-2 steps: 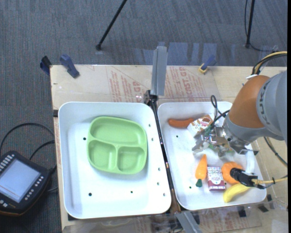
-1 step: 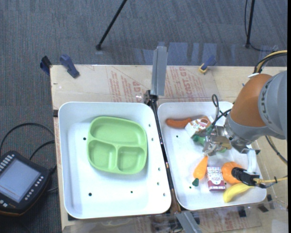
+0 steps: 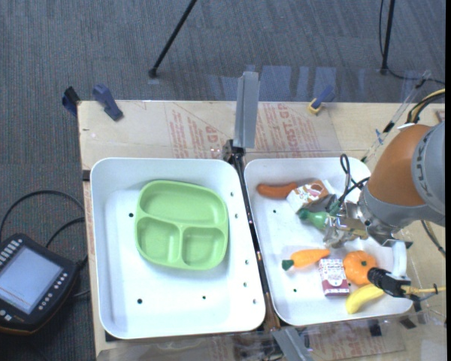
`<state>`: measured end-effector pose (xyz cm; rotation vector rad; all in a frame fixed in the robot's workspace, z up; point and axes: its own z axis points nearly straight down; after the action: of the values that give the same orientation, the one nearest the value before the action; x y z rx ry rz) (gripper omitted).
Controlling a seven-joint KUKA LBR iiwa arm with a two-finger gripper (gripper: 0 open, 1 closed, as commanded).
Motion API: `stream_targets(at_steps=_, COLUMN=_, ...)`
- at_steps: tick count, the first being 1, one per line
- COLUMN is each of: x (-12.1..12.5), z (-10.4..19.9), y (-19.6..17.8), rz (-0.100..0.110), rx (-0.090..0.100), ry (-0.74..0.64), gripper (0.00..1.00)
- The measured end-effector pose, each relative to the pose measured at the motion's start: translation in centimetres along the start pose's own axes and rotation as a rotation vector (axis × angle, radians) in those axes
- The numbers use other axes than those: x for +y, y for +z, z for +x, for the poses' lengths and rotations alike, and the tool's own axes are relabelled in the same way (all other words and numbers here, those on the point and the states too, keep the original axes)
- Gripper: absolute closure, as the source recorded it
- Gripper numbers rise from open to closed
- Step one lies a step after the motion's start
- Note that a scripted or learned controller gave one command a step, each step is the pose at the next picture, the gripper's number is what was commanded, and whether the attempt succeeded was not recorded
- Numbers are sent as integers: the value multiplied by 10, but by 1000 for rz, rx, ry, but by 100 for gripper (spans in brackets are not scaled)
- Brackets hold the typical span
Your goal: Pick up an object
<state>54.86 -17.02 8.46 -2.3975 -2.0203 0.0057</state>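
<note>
1. Objects for picking lie in the right bin [image 3: 286, 307]: a sausage [image 3: 274, 190], a small packet [image 3: 308, 194], a green item [image 3: 313, 217], a toy carrot [image 3: 308, 259], a red-and-white carton [image 3: 334, 277], an orange fruit [image 3: 358, 265] and a banana [image 3: 363, 298]. The left bin [image 3: 113, 307] on the bench [image 3: 173, 126] carries a green divided plate [image 3: 183, 225].
2. The arm [image 3: 406, 175] reaches in from the right and hangs low over the middle of the right bin.
3. The jaws [image 3: 340, 228] sit just beside the green item and above the carrot, near the orange fruit. Whether they are apart or together I cannot tell, as the metal parts blur together; nothing is plainly seen between them.
4. I judge the step in hand to be the descent to a grasp, with no object yet lifted.
5. The next move calls for centring on one item, likely the green one or the carrot, closing firmly, then rising straight; crowded neighbours could be nudged or pinched along.
</note>
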Motion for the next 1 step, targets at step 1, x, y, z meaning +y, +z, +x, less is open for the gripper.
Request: stream_targets(at_steps=1, x=0, z=0, y=0, rz=0, rx=0, ry=0, gripper=0)
